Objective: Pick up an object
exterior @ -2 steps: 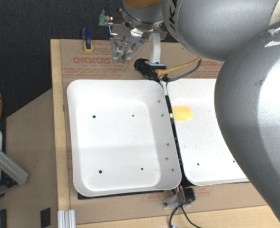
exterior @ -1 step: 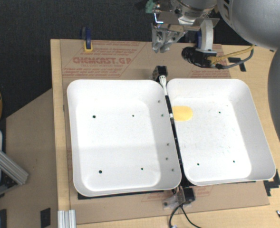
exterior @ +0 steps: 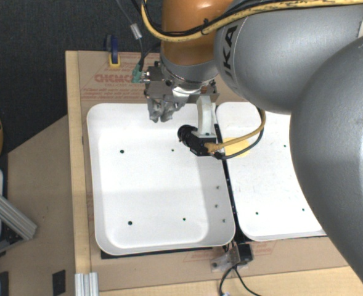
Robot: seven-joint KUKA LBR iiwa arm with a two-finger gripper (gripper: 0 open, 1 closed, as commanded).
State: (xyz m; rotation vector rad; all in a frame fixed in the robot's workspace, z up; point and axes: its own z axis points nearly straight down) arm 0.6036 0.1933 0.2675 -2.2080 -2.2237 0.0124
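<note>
Claw (exterior: pixel 161 112) hanging over the left bin's (exterior: pixel 107 227) far edge, can't tell its state, nothing under it, probably needs a target first

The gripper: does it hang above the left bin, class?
Yes, the gripper hangs over the far end of the left bin, close to that bin's back rim.

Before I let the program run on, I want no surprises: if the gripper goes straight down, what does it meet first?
Probably the left bin's bare white floor near its far wall, under the gripper; its height is unclear.
</note>
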